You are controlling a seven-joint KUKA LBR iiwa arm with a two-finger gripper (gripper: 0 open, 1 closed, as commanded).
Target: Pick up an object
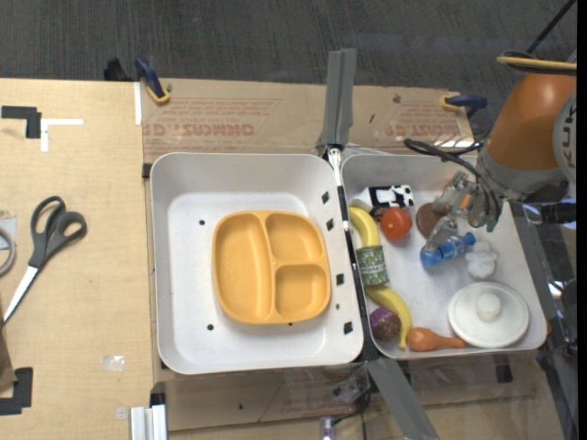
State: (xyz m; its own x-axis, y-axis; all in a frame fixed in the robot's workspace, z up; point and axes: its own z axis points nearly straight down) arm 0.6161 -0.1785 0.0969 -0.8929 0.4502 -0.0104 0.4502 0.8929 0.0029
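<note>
Arm: we see the grey arm with its orange band [541,122] reaching in from the right, over the far right part of the right bin [523,246].
Gripper: we place the gripper [456,207] low over the right bin, just above a blue object; whether anything is gripped we cannot tell.
Blue object: we see a small blue object [445,248], perhaps a toy or bottle, lying tilted directly beneath the gripper, between the tomato and a white lid.
Tomato: a red tomato [396,224] sits just left of the gripper, beside a brown round item [428,218].
Banana: we see a yellow banana [365,225] along the bin's left wall, with a green-labelled can [372,265] lying across it.
Black-and-white item: a small one [391,195] lies near the far wall.
White lid: a round white lid with a knob [488,313] rests in the near right corner.
Carrot: an orange carrot [431,340] lies by the near wall, next to a purple item [384,323].
Left bin: we see the left bin [174,273] holding an orange divided plate [271,266].
Bench: scissors [44,241] lie well to the left.
</note>
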